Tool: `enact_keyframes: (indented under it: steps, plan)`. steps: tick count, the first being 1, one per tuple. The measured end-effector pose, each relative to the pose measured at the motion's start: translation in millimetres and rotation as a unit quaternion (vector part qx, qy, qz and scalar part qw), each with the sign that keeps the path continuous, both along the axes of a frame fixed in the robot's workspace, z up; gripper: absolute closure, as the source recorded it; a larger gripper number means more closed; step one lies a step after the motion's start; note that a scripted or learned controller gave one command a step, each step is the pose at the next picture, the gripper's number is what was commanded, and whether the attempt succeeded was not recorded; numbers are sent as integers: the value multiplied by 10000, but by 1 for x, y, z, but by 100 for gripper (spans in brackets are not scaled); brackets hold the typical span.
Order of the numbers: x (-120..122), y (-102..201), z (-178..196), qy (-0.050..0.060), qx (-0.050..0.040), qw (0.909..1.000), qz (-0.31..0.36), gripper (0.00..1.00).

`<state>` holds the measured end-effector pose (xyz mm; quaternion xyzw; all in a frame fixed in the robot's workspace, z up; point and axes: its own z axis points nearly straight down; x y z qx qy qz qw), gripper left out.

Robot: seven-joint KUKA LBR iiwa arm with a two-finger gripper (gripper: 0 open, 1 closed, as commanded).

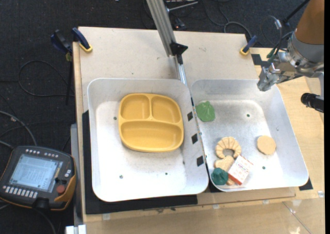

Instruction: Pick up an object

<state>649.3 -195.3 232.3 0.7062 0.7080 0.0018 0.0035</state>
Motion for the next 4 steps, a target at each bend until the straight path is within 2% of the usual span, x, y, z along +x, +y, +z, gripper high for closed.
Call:
enact_keyframes:
  steps: [1, 3, 4]
  plan:
    - [1, 0, 39, 7, 3, 10000, -1, 100]
    - [-10, 99, 40, 38, 22, 10000, 28, 100]
    - [-31, 156, 30, 49, 22, 10000, 28, 100]
